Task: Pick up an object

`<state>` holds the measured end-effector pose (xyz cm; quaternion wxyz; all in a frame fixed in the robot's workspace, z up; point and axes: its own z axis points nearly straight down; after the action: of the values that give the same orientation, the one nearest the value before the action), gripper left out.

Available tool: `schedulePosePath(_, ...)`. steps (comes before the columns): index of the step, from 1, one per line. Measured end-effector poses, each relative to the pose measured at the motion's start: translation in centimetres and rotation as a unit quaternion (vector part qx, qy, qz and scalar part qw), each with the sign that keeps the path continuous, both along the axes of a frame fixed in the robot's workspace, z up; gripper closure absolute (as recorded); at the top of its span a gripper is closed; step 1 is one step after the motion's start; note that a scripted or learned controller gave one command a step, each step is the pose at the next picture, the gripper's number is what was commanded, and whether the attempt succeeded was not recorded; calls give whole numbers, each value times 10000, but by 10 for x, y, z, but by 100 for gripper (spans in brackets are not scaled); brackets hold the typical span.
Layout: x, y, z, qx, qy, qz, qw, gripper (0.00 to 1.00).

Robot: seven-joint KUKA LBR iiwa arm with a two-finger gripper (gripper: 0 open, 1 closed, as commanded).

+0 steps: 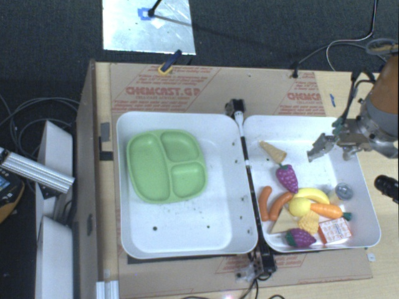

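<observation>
The right bin (373, 229) holds a heap of toy food. I see a tan wedge (272, 151), a purple grape bunch (287, 178), two orange sausages (272, 204), a yellow banana (310, 195), a carrot (326, 210), a yellow cracker (308, 222), a second grape bunch (300, 237), a red-and-white box (335, 230) and a small grey round piece (343, 191). My gripper (335, 149) hangs over the bin's far right part, above and to the right of the heap. It is open, with bare bin floor between its fingers.
The left bin (218, 235) holds a green divided plate (166, 166). A black divider with a clamp (235, 108) runs between the bins. Cables lie on the bench at the back right, and a silver sheet (148, 16) lies on the floor beyond.
</observation>
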<state>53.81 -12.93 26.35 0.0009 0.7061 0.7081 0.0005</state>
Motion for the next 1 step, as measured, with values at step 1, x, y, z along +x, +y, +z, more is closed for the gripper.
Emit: schedulePosePath(1, 19, 28, -99, 4, 15, 1, 10000, 0)
